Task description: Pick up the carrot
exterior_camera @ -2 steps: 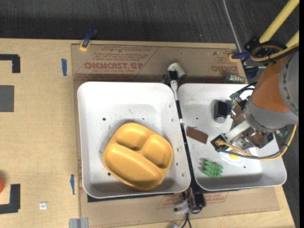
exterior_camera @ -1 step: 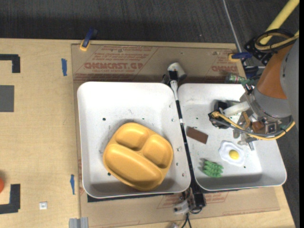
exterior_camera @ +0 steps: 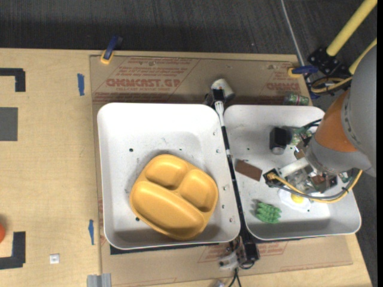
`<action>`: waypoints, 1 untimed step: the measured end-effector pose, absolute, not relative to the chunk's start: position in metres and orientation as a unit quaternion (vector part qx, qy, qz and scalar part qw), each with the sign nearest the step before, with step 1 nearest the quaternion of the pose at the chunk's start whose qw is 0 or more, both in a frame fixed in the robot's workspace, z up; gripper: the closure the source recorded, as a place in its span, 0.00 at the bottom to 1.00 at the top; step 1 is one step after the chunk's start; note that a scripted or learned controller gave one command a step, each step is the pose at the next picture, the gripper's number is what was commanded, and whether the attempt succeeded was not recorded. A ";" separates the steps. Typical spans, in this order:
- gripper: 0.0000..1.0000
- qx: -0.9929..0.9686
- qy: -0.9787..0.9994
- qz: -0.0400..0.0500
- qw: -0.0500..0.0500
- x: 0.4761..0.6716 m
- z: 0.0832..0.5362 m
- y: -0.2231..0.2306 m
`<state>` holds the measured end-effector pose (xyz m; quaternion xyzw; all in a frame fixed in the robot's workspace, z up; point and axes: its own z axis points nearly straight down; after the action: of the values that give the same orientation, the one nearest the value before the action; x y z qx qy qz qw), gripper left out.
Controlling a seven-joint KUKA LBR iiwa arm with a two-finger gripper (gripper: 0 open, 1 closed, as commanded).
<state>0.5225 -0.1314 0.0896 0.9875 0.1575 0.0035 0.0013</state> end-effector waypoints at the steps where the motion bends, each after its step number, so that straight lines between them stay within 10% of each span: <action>1: 1.00 0.975 0.222 0.000 0.000 0.577 0.157 -0.163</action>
<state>0.5768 -0.1633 0.1571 0.9750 0.2222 -0.0001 -0.0004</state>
